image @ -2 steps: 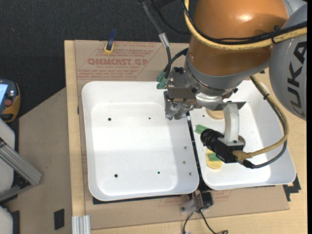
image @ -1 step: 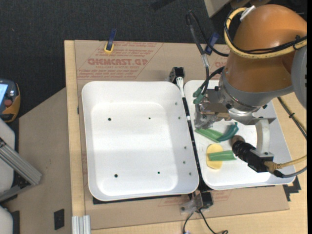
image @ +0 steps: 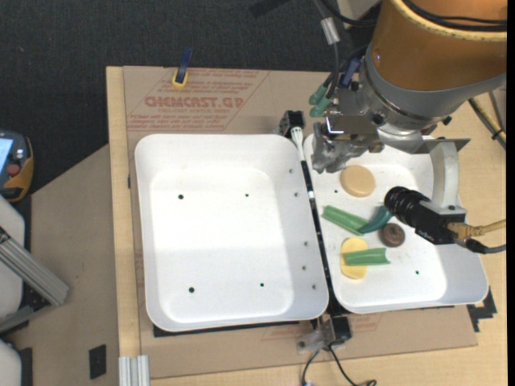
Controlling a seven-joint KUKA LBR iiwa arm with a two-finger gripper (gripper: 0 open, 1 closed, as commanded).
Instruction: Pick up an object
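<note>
My gripper hangs low over the back left corner of the right bin, close to the divide between the two bins. A tan round disc lies just to its right. Nearer the front lie a green stick, a teal curved piece and a small brown round thing. A yellow piece sits further forward with another green stick across it. I see nothing between the gripper and these things.
The left bin adjoins the right one. Both rest on a cardboard sheet with a blue and yellow clamp at its back edge. The arm's big orange and grey body looms over the right bin's back.
</note>
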